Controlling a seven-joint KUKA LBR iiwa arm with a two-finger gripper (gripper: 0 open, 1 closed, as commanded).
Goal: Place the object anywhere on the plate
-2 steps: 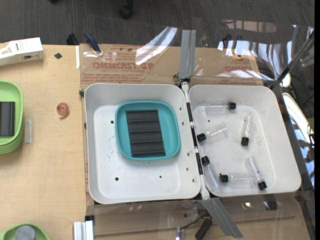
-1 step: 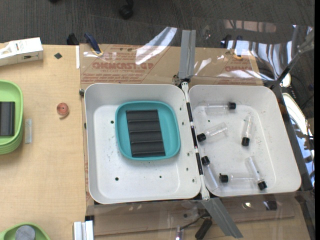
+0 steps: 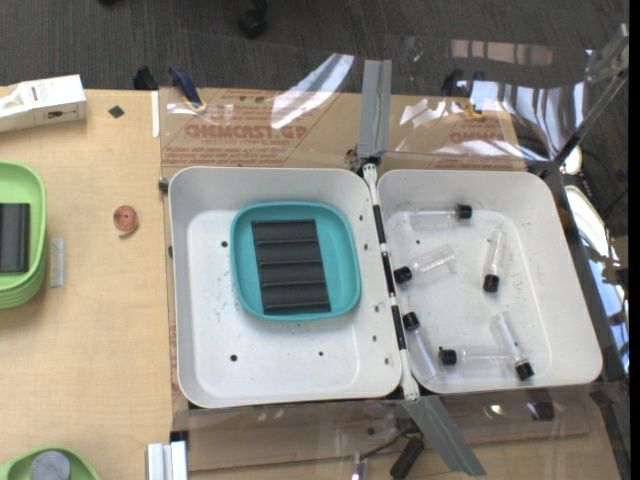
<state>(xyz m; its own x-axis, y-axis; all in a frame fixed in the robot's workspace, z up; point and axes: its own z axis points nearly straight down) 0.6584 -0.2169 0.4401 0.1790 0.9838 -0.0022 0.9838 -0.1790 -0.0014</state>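
Observation:
A teal square plate lies in the left white bin, toward its upper middle. A dark grey ribbed block rests on the plate. The right white bin holds several clear tubes with black caps. One tube lies near the bin's top, another tube near the left wall, and a third tube stands more upright at the centre right. More tubes lie along the bottom edge.
Stacked green trays holding a black item sit at the far left of the wooden bench. A white box lies at the top left and a small pink disc beside the left bin. Clear plastic sheeting lies behind the bins.

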